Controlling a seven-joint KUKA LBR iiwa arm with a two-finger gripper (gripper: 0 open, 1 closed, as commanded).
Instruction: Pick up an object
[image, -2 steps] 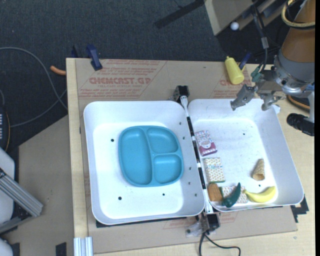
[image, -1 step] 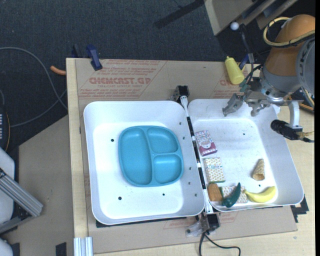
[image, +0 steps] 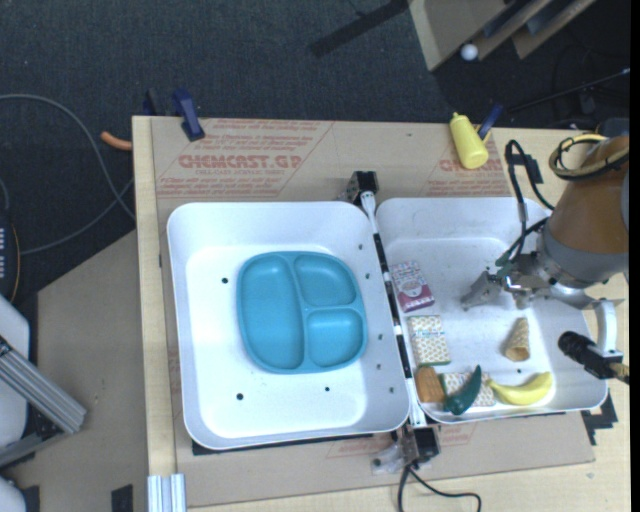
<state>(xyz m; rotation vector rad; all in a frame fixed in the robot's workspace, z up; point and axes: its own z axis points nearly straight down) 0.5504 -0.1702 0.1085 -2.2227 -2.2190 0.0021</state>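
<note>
My gripper (image: 484, 286) is down in the right bin (image: 440, 222), over bare white floor near its middle. It is open, and I see nothing between its fingers. A red and white packet (image: 410, 285) lies to its left by the bin's left wall. A tan cone (image: 517, 339) lies just below the gripper. A speckled cracker packet (image: 428, 338), a brown piece (image: 430, 383), a green item (image: 465, 392) and a yellow banana (image: 522, 388) sit along the front of the bin.
The left bin (image: 200, 300) holds a blue divided plate (image: 300, 310). A yellow bottle (image: 467, 141) and a blue clamp (image: 186, 113) rest on the bench's far edge. Black cables (image: 520, 175) hang beside the arm's orange band (image: 590, 205).
</note>
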